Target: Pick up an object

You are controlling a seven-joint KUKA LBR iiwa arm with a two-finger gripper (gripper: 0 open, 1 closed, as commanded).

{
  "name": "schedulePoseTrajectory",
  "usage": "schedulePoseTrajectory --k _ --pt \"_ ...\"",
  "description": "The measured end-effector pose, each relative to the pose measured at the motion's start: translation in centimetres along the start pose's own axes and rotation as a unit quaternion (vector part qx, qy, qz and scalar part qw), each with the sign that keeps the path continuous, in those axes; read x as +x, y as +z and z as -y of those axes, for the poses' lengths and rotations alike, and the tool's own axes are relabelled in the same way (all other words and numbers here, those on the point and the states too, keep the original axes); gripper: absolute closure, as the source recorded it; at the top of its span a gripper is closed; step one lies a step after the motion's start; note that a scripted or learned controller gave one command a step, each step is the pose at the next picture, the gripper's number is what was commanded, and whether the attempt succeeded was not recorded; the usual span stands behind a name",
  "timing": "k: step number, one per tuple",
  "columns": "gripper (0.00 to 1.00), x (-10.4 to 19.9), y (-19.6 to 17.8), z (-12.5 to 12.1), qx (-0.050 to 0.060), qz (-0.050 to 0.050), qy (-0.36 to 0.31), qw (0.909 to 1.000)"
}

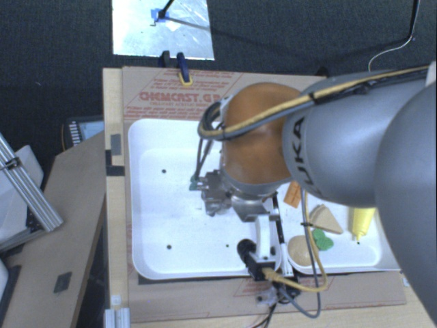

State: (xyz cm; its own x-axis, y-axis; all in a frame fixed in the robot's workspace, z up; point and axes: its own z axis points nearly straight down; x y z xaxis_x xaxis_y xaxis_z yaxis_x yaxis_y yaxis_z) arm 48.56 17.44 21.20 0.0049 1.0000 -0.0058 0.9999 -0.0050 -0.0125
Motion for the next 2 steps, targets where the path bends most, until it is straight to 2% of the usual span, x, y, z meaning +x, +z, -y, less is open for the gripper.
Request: schedulePoseTrajectory --k 1,2 --pt "1.00 4.1 -13.3 -2.9 -0.014 -0.007 -0.006 0.9999" --pt "1.00 -1.3 -24.3 -3.6 -0.014 -0.005 -0.001 0.9999"
